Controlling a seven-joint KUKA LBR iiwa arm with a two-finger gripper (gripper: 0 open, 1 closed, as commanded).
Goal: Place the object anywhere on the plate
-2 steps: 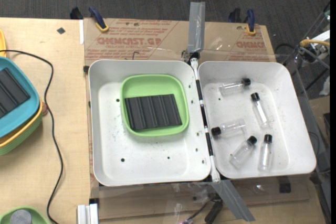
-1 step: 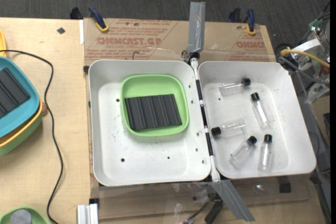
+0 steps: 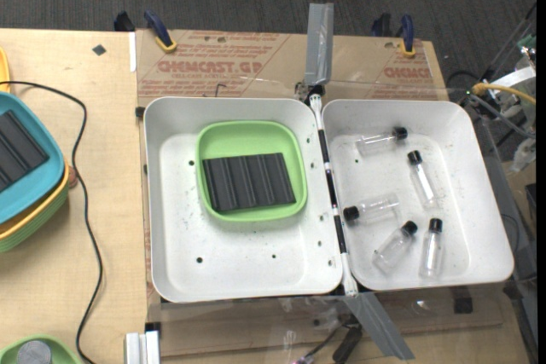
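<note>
- Two small clear bottles with black caps (image 3: 431,245) lie nearest, in the front of the right white bin (image 3: 488,209), side by side and close.
- A third bottle (image 3: 371,209) lies behind them by the bin's left wall, its cap pointing left.
- Two more bottles (image 3: 422,176) lie farther back – one points front to back, and the one at the back lies sideways.
- The left white bin (image 3: 239,264) holds the green plate (image 3: 247,133), and a dark ribbed mat (image 3: 252,182) lies flat on it.
- No bottle touches the plate – all five are in the other bin.
- A black cable (image 3: 86,158) runs over the wooden worktop (image 3: 51,55).
- Cardboard with red print (image 3: 256,55) sticks out behind both bins.
</note>
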